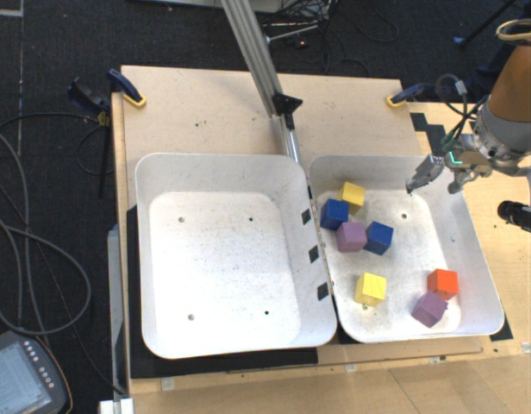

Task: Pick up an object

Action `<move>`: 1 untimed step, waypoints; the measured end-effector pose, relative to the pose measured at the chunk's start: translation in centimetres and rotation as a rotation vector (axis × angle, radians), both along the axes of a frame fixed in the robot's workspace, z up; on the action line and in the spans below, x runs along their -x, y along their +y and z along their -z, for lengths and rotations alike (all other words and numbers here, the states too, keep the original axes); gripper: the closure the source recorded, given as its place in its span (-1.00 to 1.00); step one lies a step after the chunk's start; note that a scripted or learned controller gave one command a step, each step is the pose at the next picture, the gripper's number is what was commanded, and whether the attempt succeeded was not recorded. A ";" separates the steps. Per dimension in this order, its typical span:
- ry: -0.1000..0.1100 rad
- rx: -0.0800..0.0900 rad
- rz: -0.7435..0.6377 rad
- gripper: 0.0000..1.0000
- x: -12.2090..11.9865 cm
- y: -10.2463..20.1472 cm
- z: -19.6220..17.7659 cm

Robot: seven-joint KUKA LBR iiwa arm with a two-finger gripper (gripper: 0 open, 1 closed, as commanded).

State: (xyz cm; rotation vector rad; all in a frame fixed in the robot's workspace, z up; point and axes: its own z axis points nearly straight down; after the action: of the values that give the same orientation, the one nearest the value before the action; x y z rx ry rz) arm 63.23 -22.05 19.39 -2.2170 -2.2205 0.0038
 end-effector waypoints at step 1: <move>-0.004 0.002 -0.002 -1.00 -0.1 0.0 -0.3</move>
State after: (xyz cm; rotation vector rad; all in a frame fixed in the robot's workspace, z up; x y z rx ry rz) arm 63.35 -22.03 19.71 -2.2178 -2.2260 0.0016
